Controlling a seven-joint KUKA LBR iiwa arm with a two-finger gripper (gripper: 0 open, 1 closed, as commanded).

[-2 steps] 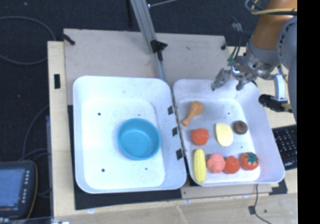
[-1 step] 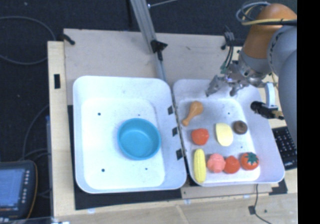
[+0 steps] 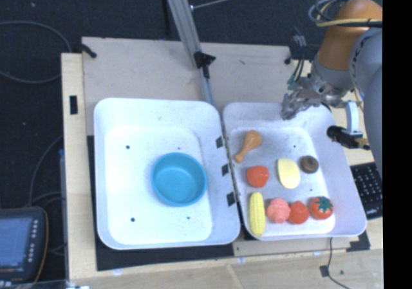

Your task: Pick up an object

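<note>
The right bin [image 3: 341, 210] serves as the landmark. Along its near edge lie a yellow corn cob [image 3: 256, 213] at the near left corner, then a pink piece [image 3: 277, 210], a red piece [image 3: 298, 212] touching it, and a tomato with a green top [image 3: 322, 208] at the near right. One row farther in sit a red-orange piece [image 3: 257, 176], a pale yellow lemon-like piece [image 3: 288, 173] and a small brown round piece [image 3: 309, 164], left to right. Beyond these, a tan drumstick [image 3: 248, 144] lies tilted near the bin's left wall. The left bin [image 3: 112, 152] touches the right bin's left side and holds a blue bowl [image 3: 179, 179] near its middle.

At the far rim of the right bin, toward its right end, hangs the gripper [image 3: 293, 109], above the white rim and well apart from every piece inside. Whether it is spread or closed cannot be told; nothing is seen in it. The grey arm with its orange band [image 3: 341, 40] rises past the bin's far right corner.
</note>
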